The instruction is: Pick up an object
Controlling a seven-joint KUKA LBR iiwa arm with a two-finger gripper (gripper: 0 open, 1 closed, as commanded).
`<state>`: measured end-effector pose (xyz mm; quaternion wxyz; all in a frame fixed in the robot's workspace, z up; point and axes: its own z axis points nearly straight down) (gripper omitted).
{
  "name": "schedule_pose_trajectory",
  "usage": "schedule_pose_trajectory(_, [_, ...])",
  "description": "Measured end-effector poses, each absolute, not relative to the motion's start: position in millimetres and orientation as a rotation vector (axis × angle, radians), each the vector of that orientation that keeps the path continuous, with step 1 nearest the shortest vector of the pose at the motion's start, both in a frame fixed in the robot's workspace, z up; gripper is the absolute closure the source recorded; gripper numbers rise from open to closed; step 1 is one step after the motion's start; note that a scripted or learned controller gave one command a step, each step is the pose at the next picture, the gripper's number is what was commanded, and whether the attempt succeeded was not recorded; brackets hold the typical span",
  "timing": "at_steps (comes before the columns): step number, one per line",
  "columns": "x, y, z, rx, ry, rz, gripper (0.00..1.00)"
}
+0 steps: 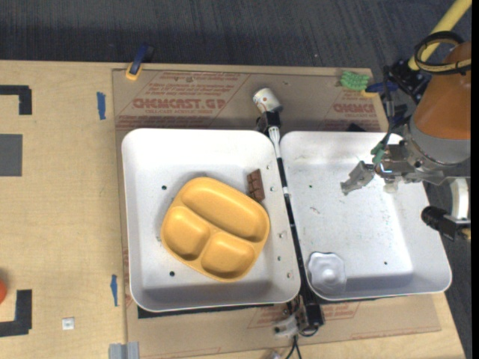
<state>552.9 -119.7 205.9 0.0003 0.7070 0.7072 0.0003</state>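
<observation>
Two white bins on the bench. The left bin [142, 200] holds a yellow three-compartment tray [215, 227], tilted, with a small brown block [256, 185] just beside its upper right edge. A clear plastic cup [325, 268] lies in the near left corner of the right bin [419, 271]. The gripper [359, 178] hangs over the right bin's upper part; whether it is apart or together cannot be told.

Grey arm [441, 137] with a broad orange band [443, 103] — yellow and black cables [434, 51] looping above it.
</observation>
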Motion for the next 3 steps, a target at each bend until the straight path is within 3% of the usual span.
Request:
schedule_pose_trajectory(1, [500.6, -105, 85, 1.904, 2.500, 0.000, 0.00])
schedule_pose_trajectory(2, [525.5, -89, 185, 2.417, 2.005, 0.001, 0.00])
schedule_pose_trajectory(3, [478.9, -139, 86, 2.471, 1.941, -0.001, 0.00])
